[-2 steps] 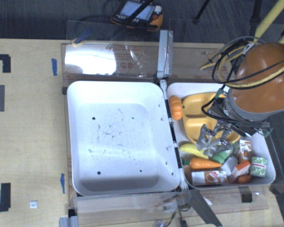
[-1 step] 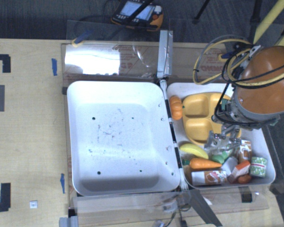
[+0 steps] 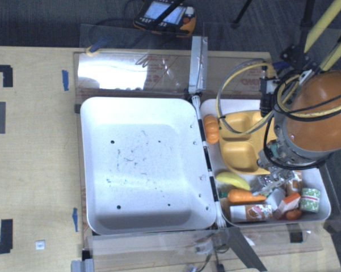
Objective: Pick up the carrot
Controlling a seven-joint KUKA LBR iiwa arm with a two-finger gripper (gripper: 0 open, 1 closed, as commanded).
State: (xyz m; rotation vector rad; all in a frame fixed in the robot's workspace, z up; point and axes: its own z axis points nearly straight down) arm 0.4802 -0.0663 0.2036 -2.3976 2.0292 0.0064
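The carrot [image 3: 245,196] is orange and lies on its side near the front of the right bin [image 3: 324,207], its thick end pointing left. My gripper [image 3: 274,183] hangs low over the bin just right of the carrot's thin end and slightly behind it, among the clutter. The arm's orange band and grey wrist cover the bin's right middle.
The right bin also holds a yellow banana [image 3: 232,179] just behind the carrot, two yellow dishes [image 3: 241,149], a small orange fruit [image 3: 211,128], a sauce packet [image 3: 252,212], a green can [image 3: 310,199] and red items. The large left bin [image 3: 142,157] sits beside it.
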